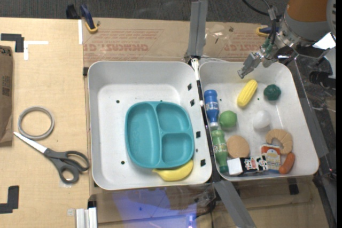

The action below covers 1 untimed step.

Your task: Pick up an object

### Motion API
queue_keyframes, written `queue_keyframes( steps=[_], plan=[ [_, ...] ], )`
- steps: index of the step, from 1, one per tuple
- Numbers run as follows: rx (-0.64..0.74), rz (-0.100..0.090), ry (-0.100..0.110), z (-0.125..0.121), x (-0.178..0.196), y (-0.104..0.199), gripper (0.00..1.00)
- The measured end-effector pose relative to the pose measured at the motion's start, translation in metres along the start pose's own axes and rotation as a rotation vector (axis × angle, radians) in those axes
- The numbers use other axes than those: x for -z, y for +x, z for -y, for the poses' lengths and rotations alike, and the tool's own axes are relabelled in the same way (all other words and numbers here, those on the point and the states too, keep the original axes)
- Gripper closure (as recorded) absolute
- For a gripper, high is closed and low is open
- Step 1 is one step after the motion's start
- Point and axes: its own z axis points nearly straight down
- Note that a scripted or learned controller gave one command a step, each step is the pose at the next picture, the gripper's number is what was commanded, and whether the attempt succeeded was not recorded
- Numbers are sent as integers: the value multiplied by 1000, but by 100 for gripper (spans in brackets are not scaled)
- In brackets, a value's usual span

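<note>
My gripper (256, 63) hangs over the back edge of the right bin (299, 115), open, with nothing between its fingers. Just in front of it lies a yellow corn cob (247, 93), with a dark green ball (272, 92) to its right. Further forward are a green lime (228, 119), a white egg (261, 120), a tan round cookie (238, 146), a croissant (280, 139) and a red sausage (287, 163). A blue bottle (210, 101) and a green bottle (218, 142) lie along the bin's left wall.
The left bin (104, 115) holds a teal divided plate (159, 134) with a yellow banana (173, 172) under its front edge. Small printed boxes (251, 164) sit at the right bin's front. Scissors (59, 156) and a tape roll (36, 122) lie on the bench at left.
</note>
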Motion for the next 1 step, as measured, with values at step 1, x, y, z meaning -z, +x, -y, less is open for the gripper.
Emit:
queue_keyframes(
  steps=[1],
  plan=[
    [42, 0, -1, 3, -153, -13, 0]
  ],
)
